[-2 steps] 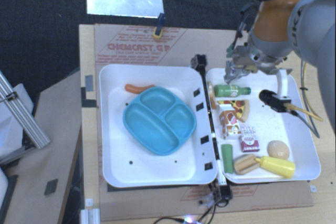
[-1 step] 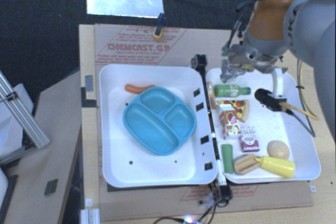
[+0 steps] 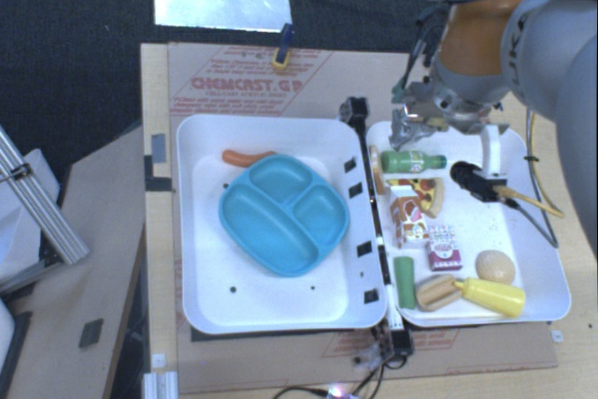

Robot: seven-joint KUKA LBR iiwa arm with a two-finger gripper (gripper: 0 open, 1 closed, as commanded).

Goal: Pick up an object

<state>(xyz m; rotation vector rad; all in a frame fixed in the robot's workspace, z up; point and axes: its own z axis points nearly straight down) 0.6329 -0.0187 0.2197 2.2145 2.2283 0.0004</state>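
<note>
One green plastic bottle (image 3: 411, 162) lies on its side at the far end of the right shallow white bin (image 3: 472, 224). It is directly under the two-finger gripper (image 3: 403, 139), which hangs just above its left half. Whether the gripper is parted or closed cannot be made out, and nothing is seen held in it. The bottle's long axis runs left to right, with its wider labelled body to the left and its narrower end to the right.

At the near edge of that bin a yellow squeeze bottle (image 3: 493, 296) lies beside a brown hot dog in a bun (image 3: 434, 292), and a short green cylinder (image 3: 404, 280) stands lengthwise along the left wall. A little farther in are a beige egg-shaped ball (image 3: 495, 266) and a small red and white box (image 3: 443, 248). Beyond these comes a small printed carton (image 3: 408, 218), then a toy pizza slice (image 3: 427, 192) lying just near of the green bottle, close enough to crowd its near side. A tan flat piece (image 3: 377, 171) leans by the left wall, at the bottle's left end.

The left shallow white bin (image 3: 201, 229) holds a blue divided plastic plate (image 3: 283, 213) in its middle. An orange sausage-shaped piece (image 3: 248, 158) lies just beyond the plate's far rim. Both are well apart from the gripper, across the wall between the two bins.
</note>
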